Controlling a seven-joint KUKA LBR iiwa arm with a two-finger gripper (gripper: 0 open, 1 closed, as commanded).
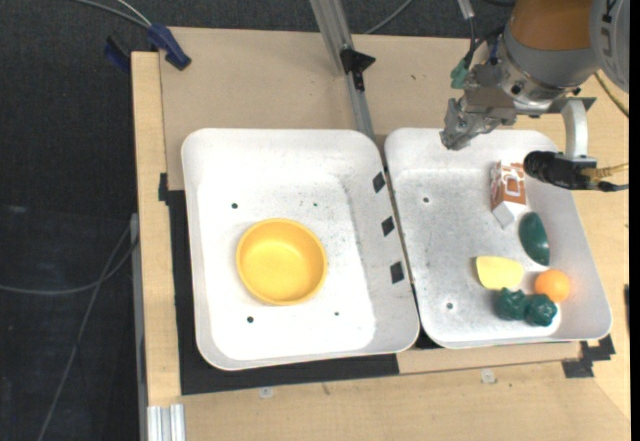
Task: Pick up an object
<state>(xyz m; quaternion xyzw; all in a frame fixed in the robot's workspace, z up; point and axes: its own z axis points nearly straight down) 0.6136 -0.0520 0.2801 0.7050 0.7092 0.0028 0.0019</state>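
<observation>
Gripper [462, 134]: above right bin's [440, 259] far edge; open or closed, cannot tell.
Left bin [215, 229]: yellow bowl [281, 261].

two white bins [300, 144] [585, 264]; one yellow bowl [281, 261]; one small carton [508, 187]; one dark green oval [534, 237]; one yellow wedge [498, 272]; one orange ball [551, 285]; one green lumpy piece [526, 308].

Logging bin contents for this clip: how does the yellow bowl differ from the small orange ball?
The yellow bowl sits alone in the left bin, while the orange ball lies in the right bin among other small items. The yellow bowl is much larger than the orange ball. The yellow bowl is an open hollow dish facing up; the orange ball is a closed round shape. Both rest on a bin floor, away from the hand.
</observation>
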